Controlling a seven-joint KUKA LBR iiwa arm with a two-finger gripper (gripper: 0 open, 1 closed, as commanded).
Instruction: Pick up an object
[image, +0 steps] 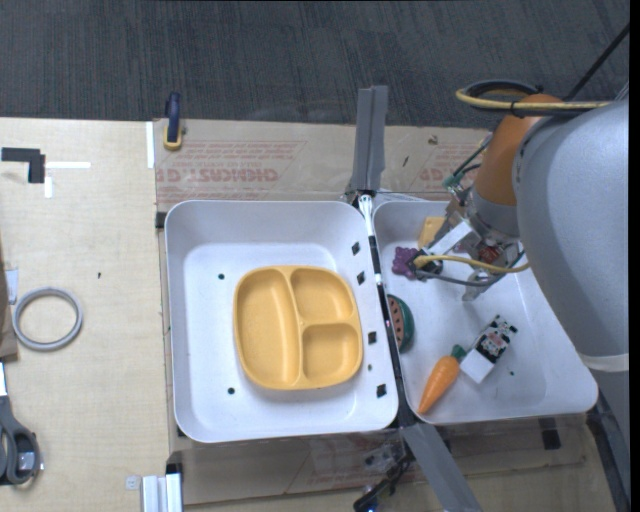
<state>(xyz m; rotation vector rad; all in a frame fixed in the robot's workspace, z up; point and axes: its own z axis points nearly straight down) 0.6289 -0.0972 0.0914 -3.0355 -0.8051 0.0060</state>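
Arm: the grey arm (575, 230) with its orange band (505, 150) is being seen reaching in from the right, over the upper part of the right bin (545, 385).
Gripper: the gripper (468, 250) is being held low inside the right bin, near its upper left corner; how far it is open cannot be told, since the end of it is being hidden by wrist hardware and a yellow cable (470, 262), and nothing is being seen in its hold.
Purple object: a small purple thing (404, 262) is lying just left of the gripper, close to the divider between the bins; contact cannot be judged.
Carrot: an orange carrot toy (438, 385) with a green top is lying tilted in the lower part of the right bin.
Small block: a white and black object (488, 350) is lying just beside the carrot's green end.
Round piece: a dark red and green slice (401, 322) is resting against the right bin's left wall.
Left bin: the left bin (190, 330) is holding a yellow divided plate (297, 326) near its middle.
Bench: a grey tape ring (44, 318) is lying well left of the bins.
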